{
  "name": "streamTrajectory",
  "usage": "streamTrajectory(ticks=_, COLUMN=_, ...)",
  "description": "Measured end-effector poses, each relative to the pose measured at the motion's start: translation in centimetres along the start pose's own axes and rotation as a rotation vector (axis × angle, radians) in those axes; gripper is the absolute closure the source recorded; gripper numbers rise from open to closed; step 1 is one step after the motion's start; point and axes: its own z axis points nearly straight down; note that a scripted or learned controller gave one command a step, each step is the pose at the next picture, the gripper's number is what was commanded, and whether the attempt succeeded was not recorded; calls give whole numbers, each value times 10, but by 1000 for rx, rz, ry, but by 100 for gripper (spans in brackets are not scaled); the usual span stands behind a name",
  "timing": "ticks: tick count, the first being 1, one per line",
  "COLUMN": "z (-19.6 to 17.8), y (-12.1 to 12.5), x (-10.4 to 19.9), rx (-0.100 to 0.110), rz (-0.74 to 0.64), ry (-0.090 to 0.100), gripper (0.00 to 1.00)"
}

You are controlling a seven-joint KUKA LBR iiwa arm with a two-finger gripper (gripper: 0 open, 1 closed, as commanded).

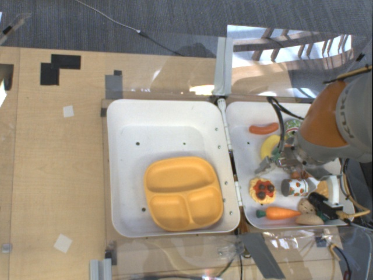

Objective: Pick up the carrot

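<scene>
- The smooth orange carrot with a green stub end (280, 213) lies flat near the front wall of the right shallow white plastic bin (239, 133), its green end pointing left and its taper pointing right.
- The metal two-finger hand (278, 160) hangs over the middle of the same bin, behind the carrot and apart from it; nothing sits between its fingers, and whether they stand wide or narrow cannot be told.
- The grey arm with its orange band (326, 118) reaches in from the right and covers the bin's right rear part.
- Around the carrot: a round flat yellow toy with red and dark toppings (262, 189) just behind its green end, a small rounded grey-and-white toy (294, 186) behind its middle, and a beige rounded piece (309, 218) touching its tip.
- Farther back lie a glossy red sausage (264, 128) and a yellow curved toy (269, 146).
- The left white bin (125, 156) holds a matte yellow-orange divided plate with three compartments (183, 192).
- Both bins rest on the pale wooden desk (52, 174).
</scene>
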Motion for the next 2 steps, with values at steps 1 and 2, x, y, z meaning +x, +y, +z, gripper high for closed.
streamTrajectory(ticks=1, z=-27, y=-49, x=-12, rx=1, rz=250, ry=1, gripper=0)
streamTrajectory(ticks=2, z=2, y=26, x=-18, rx=-7, rz=275, ry=-1, gripper=0)
